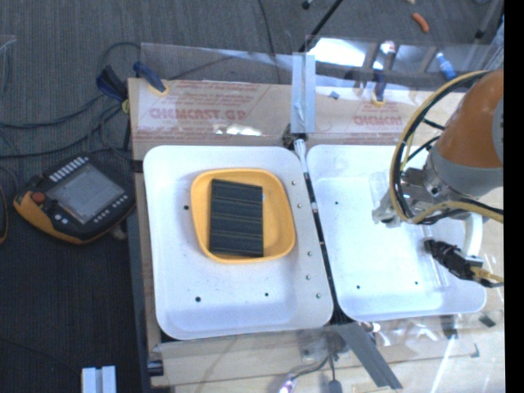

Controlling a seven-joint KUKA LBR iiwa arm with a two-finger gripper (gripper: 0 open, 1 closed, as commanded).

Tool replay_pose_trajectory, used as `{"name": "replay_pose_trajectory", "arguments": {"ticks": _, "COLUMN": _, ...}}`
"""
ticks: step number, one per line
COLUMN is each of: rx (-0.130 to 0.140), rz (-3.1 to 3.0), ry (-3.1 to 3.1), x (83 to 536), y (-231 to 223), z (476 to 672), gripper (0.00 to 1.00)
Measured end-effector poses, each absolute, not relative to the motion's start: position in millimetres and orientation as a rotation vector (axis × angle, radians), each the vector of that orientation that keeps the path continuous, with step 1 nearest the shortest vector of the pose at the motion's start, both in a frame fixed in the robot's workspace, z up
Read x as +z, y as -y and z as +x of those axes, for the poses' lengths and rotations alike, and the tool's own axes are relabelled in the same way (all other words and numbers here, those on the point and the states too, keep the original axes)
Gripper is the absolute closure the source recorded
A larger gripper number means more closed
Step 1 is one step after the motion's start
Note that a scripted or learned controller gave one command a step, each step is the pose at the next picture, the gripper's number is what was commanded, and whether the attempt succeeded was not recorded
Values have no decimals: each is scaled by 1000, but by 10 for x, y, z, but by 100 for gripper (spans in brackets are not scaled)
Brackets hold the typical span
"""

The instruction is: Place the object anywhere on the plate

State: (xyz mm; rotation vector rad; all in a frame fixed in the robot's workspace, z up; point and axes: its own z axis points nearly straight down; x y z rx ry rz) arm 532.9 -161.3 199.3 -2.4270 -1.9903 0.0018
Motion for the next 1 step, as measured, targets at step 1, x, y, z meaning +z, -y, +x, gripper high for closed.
{"name": "replay_pose_trajectory", "arguments": {"ticks": 1, "rx": 2, "rz": -2427, "ry": 1990, "x": 1993, "y": 1613, "z": 5329, "gripper": 0}}
